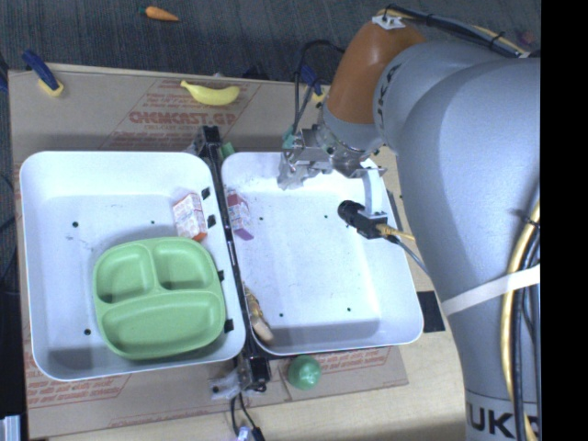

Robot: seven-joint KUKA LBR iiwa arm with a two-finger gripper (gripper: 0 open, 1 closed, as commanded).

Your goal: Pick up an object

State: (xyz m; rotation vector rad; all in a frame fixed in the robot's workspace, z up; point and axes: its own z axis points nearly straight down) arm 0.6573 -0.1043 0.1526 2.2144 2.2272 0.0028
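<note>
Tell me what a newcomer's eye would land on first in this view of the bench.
The big grey arm with its orange band reaches in from the right, its gripper at the far edge of the right bin. Next comes the green divided plate lying in the left bin. A yellow banana lies on the cardboard beyond the bins.

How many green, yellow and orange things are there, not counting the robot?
Green: 2, the tray and the ball
Yellow: 1, the banana
Orange: 1, the carrot
Total: 4
</note>
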